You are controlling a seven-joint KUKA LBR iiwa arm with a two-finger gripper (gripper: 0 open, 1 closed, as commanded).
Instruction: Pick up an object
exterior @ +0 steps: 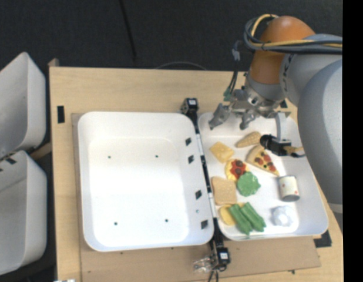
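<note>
- While the gripper [233, 119] hangs over the far end of the right bin [308, 207], its two fingers stand apart with nothing between them, ready, I judge, to descend.
- The things to pick lie in that bin: a yellow cracker [221, 151] nearest the gripper, a pizza slice [262, 159], a green leaf [248, 184], green beans [247, 217] and a white can [288, 188].
- They lie crowded, several touching, which could spoil a clean grasp.
- A pale item [281, 216] in the near corner is possibly crumpled plastic.
- The left bin [134, 175] sits just beside, both on a light wooden tabletop [123, 87]; dark floor lies beyond.
</note>
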